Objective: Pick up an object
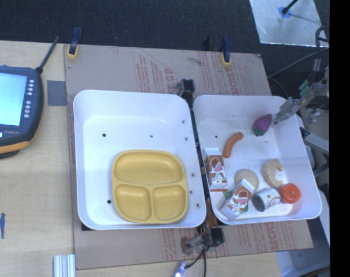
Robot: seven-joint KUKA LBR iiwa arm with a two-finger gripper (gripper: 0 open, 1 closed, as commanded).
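The right bin [290,215] holds several small items: a purple toy fruit [262,124], an orange sausage [233,143], a small brown-and-white carton [216,171], a round tan cookie [246,179], a tilted milk carton [238,199], a small can [267,199], an orange-red lid-like piece [289,193] and a curved piece of bread [273,172]. My gripper [285,112] comes in low from the right edge and sits just right of and slightly above the purple fruit, near the bin's far right rim. Nothing visibly sits in it.
The left bin [88,154] bears a yellow divided plate [150,186]. A tablet-like pendant [10,108] lies on the bench at the far left. Clamps [225,49] hold the cardboard sheet at the back edge.
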